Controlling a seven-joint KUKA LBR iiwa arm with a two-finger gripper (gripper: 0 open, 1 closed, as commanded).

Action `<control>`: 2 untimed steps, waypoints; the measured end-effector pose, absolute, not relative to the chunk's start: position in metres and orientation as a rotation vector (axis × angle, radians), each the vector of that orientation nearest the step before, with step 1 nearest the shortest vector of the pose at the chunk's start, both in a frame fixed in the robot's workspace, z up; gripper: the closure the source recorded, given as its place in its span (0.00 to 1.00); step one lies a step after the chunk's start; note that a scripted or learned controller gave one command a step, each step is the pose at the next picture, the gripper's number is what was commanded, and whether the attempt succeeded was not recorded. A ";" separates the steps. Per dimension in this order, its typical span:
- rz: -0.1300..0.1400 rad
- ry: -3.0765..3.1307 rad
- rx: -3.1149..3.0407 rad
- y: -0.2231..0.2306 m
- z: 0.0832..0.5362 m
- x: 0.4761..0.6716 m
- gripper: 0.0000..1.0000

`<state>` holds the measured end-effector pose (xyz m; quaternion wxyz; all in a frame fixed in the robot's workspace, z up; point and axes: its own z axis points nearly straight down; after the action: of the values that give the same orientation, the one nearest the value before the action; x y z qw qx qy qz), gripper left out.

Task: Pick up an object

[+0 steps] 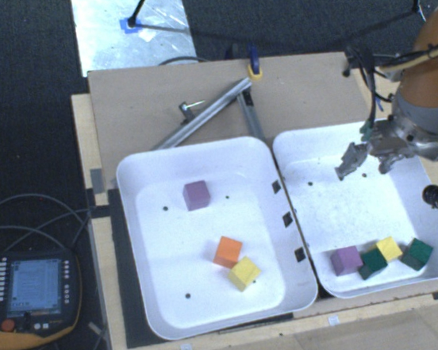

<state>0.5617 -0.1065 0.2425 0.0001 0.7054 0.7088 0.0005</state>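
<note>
white left bin (pixel 141 220) – three blocks, right bin (pixel 422 199) – four

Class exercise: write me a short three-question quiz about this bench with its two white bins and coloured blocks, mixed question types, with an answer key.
1. True or false: the orange block touches the yellow block in the left bin.
2. How many blocks lie in the right bin?
3. Multiple choice: the gripper hangs over A) the left bin, B) the right bin's upper part, C) the grey metal bar.

Key: 1 true; 2 four, namely a purple block, two green blocks and a small yellow block; 3 B.
</note>
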 end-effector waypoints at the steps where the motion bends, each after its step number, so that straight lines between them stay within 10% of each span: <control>1: 0.002 2.225 2.217 -0.107 0.243 0.562 0.00; 2: -0.004 2.227 2.221 -0.097 0.186 0.560 0.00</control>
<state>0.5605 -0.0971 0.1856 -0.0020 0.7062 0.7080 -0.0012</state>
